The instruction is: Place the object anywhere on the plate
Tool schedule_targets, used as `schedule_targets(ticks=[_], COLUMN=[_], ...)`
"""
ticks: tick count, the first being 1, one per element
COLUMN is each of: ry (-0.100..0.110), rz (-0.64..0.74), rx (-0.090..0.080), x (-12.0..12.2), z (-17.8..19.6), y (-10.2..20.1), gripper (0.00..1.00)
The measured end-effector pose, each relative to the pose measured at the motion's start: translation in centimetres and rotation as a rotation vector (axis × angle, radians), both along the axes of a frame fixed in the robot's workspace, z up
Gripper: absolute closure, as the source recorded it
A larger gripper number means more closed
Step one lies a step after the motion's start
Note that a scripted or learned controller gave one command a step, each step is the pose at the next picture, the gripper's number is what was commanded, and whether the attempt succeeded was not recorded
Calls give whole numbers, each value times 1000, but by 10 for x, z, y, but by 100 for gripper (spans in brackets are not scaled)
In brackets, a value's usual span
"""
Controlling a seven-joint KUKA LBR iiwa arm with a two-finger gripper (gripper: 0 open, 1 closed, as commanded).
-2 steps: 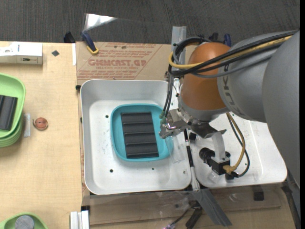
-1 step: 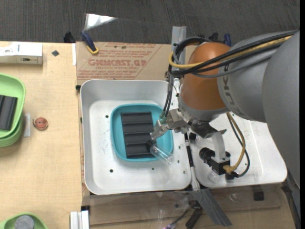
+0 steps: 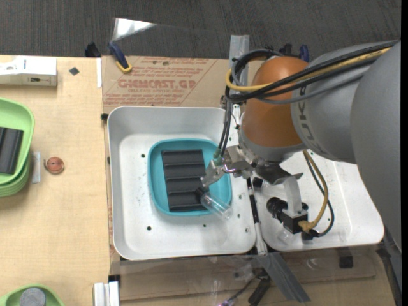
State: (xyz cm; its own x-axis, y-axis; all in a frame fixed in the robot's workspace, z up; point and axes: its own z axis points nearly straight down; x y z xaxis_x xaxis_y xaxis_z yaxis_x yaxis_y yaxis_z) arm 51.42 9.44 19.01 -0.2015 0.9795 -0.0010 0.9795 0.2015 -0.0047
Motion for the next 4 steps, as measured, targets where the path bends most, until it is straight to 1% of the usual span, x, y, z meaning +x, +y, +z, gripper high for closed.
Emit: schedule_targets(ticks=[1, 2, 3, 4], ry=[-2, -2, 0, 0], rz=[-51, -35, -11, -12], rx=[0, -1, 0, 0], x=[15, 44, 6, 6], z=[0, 73, -64, -64], y=[-62, -37, 12, 12], gripper=[0, 0, 0, 0])
